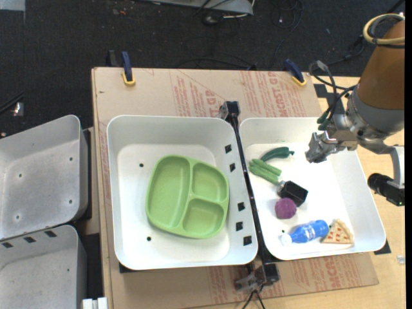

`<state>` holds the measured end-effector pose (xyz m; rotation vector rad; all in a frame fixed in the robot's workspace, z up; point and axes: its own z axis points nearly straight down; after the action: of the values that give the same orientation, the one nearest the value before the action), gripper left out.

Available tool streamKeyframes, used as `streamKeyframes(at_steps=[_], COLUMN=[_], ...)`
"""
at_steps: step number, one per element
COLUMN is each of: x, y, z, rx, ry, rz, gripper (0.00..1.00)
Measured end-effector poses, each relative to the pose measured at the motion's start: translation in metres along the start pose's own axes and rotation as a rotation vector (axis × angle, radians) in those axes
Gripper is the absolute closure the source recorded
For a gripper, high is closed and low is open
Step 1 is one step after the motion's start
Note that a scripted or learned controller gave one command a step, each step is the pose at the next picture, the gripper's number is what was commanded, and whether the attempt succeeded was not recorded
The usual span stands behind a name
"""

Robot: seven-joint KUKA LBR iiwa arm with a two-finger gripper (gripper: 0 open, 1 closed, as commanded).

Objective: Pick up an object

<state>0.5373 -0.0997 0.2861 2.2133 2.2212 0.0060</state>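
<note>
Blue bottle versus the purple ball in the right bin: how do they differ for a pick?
The blue bottle is long and lies on its side; the purple ball is round and compact. The bottle sits nearer the bin's front edge, beside a pizza slice toy; the ball sits against a black block. Both lie loose in the right bin.

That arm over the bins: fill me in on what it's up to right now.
The grey arm reaches in from the right, its tool hovering over the right white bin, near a dark green curved pod. Nothing shows between its fingers. Also lying there: a purple ball, a blue bottle and a pizza-slice toy. The left white bin holds a green divided plate.
</note>
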Motion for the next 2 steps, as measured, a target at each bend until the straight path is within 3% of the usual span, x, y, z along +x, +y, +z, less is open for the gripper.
streamKeyframes(at_steps=[2], x=[0.099], y=[0.039], z=[0.016], rx=[0.006], ry=[0.001], rz=[-0.003], gripper=[1.00])
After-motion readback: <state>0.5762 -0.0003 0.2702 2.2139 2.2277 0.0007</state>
